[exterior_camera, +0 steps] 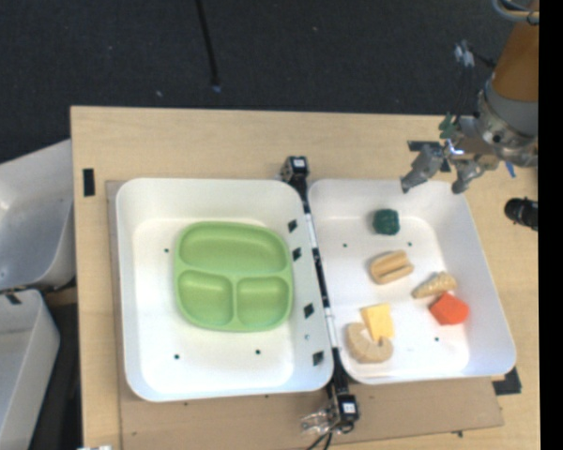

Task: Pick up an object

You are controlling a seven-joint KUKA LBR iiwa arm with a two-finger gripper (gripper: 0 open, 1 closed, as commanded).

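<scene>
Tool (438, 180) hanging wide open over the right bin's (479, 345) far edge, nothing gripped, green ball (386, 220) nearby.

You see the arm (518, 64) cut off at the frame's right side, its upper links out of view. The gripper (440, 174) above the right bin's (479, 345) far rim is too small and blurred to read its state. At left, a white container (19, 223) runs off the edge.
</scene>
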